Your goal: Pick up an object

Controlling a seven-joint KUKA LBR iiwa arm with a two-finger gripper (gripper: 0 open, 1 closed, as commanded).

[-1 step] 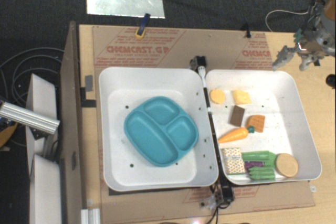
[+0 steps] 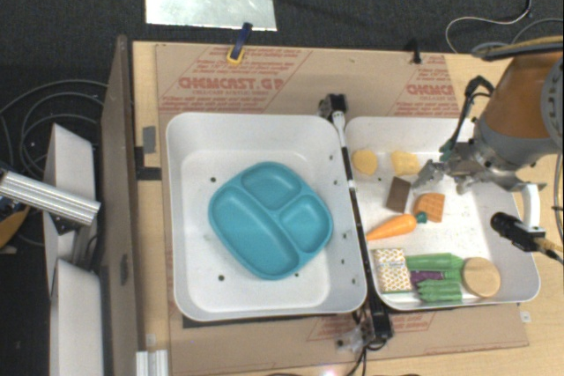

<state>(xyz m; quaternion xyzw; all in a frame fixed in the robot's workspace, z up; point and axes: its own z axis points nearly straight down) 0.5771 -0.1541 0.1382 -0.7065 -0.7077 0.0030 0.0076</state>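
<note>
- The gripper (image 2: 445,173) hangs over the upper middle of the right bin (image 2: 529,277), the grey arm and its orange band reaching in from three o'clock.
- Whether the tool is clenched or released I cannot tell; the wrist body covers most of it at this slant, and nothing is seen caught in it.
- Just below the gripper, at its six o'clock, lies an orange block (image 2: 431,206), perhaps a biscuit or sponge piece.
- A brown block (image 2: 400,194) sits just beside that, at its nine o'clock.
- A carrot (image 2: 392,227) lies at the orange block's seven o'clock, its tip pointing toward the divider between the bins.
- Two yellow lumps (image 2: 365,161) and (image 2: 405,162) rest near the bin's far wall, at the gripper's nine o'clock.
- Along the near wall: a patterned packet (image 2: 391,269), a green piece (image 2: 434,261) with a purple item (image 2: 429,277) touching it, and a tan round disc (image 2: 482,276) at their three o'clock.
- The left bin (image 2: 189,180) holds a blue divided plate (image 2: 270,218), well apart from the arm.
- Cardboard sheet (image 2: 264,79) lies under both bins.
</note>
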